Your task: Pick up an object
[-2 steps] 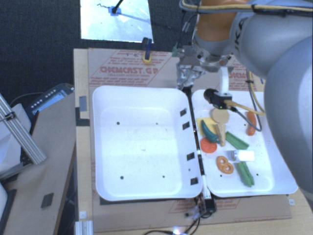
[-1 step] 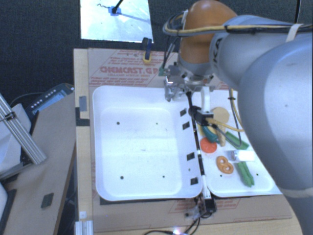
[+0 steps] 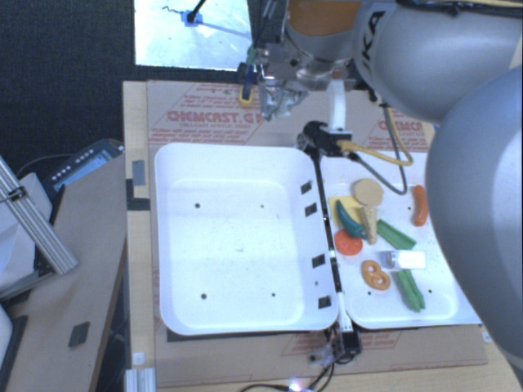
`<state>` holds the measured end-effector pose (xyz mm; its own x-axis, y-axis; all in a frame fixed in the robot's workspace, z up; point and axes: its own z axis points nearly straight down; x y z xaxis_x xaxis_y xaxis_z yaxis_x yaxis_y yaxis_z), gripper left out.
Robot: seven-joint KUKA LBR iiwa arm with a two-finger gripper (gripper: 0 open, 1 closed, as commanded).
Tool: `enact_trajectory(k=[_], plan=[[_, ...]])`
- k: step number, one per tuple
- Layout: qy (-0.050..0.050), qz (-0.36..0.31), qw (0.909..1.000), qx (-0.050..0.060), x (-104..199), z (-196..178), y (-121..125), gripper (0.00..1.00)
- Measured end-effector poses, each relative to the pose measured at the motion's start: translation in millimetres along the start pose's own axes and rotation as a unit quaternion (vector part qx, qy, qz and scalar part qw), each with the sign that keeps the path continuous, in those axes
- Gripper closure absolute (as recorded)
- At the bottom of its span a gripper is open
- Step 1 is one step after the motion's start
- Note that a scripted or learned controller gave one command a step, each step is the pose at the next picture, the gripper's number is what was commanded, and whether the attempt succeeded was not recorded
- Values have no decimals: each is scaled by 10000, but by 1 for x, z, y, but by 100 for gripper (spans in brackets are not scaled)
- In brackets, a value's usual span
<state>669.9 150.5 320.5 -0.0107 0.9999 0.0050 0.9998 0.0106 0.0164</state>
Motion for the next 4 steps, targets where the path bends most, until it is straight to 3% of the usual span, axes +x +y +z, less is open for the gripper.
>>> enact_trajectory(k=[1,2,4], plan=[[-34,61,9999,94,-44,63,-9,100],[-29,33,9999,110,-35,152,-6,100],[-18,34,10000,59,-33,94,-2,100]])
